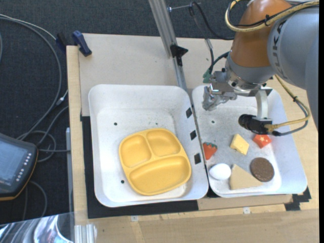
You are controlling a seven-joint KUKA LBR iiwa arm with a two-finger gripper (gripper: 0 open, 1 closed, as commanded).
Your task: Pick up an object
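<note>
the gripper [211,101] hangs over the far end of the right bin [291,158]; whether it is open or closed i cannot tell. the objects lie nearer the camera: strawberry [209,150], egg [220,171], cheese wedge [240,144], brown cookie [262,169].

A pale wooden bench top [126,59] stands on a dark grey carpeted floor [30,59]. Black cables [35,110] trail across the carpet on the left, near a black handheld control pendant [12,166]. A slanted silver metal pole [162,22] rises from the bench's far side.
</note>
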